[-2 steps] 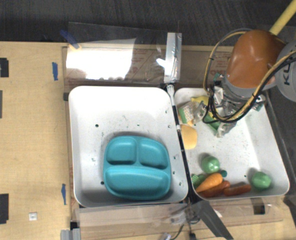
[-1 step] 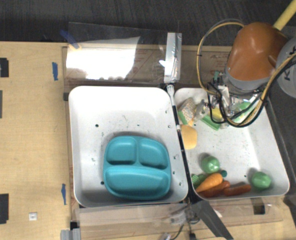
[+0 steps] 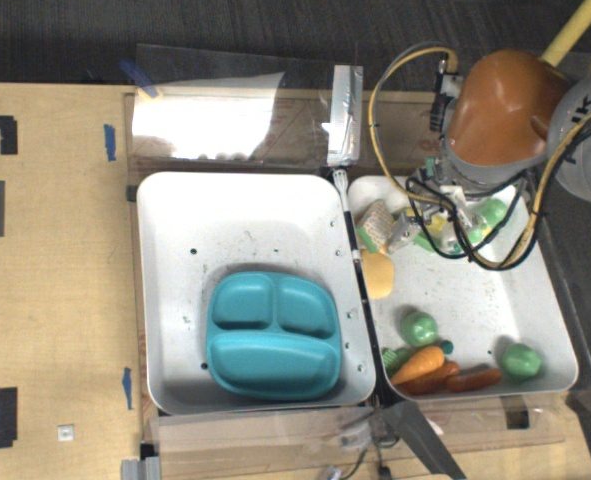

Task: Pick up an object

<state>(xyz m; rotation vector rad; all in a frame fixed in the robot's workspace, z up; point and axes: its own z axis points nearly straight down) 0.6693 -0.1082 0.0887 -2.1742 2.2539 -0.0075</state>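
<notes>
The right bin (image 3: 545, 298) holds several toy foods. Along its front lie an orange carrot (image 3: 420, 365), a brown sausage (image 3: 472, 377) and two green pieces (image 3: 418, 326) (image 3: 520, 360). A yellow piece (image 3: 378, 274) rests by the left wall, with a speckled beige item (image 3: 377, 227) just behind it. My gripper (image 3: 441, 206) hangs under the orange band (image 3: 500, 108) over the back of this bin, wrapped in cables. It is right beside the beige item. A green and yellow object (image 3: 490, 213) lies partly hidden beneath the wrist.
The left bin (image 3: 175, 218) carries a teal divided plate (image 3: 273, 336) toward its front. A clear plastic sheet (image 3: 225, 118) and a silver strip (image 3: 345, 113) sit behind the bins. A yellow rod (image 3: 578, 23) slants at the top right. Looping yellow and black cables (image 3: 395, 78) hang around the wrist.
</notes>
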